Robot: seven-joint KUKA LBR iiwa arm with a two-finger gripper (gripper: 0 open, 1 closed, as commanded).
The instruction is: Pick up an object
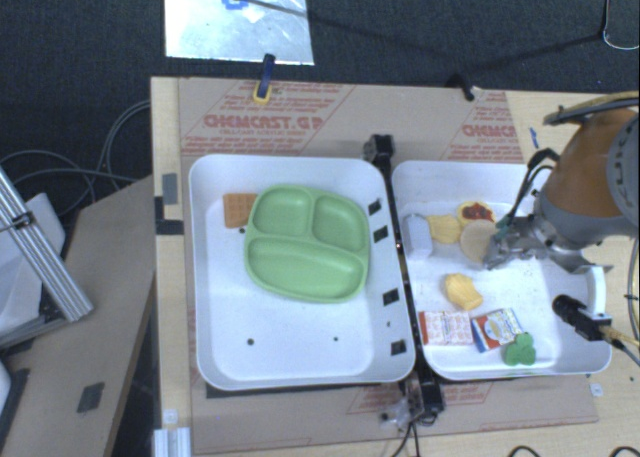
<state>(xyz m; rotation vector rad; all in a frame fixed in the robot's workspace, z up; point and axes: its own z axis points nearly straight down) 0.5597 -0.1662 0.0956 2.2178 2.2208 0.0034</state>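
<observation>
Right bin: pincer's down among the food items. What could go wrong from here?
1. The pincer sits by the round tan piece, which is packed against the yellow block and red-topped item; closing may pinch two or shove one aside.
2. The flat packets lie flush on the right bin floor, so they are probably hard to grip.

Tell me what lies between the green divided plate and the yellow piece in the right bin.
In the camera view, between the green plate and the yellow piece run the two bins' adjoining walls, bearing small black clips; otherwise bare white bin floor.
</observation>
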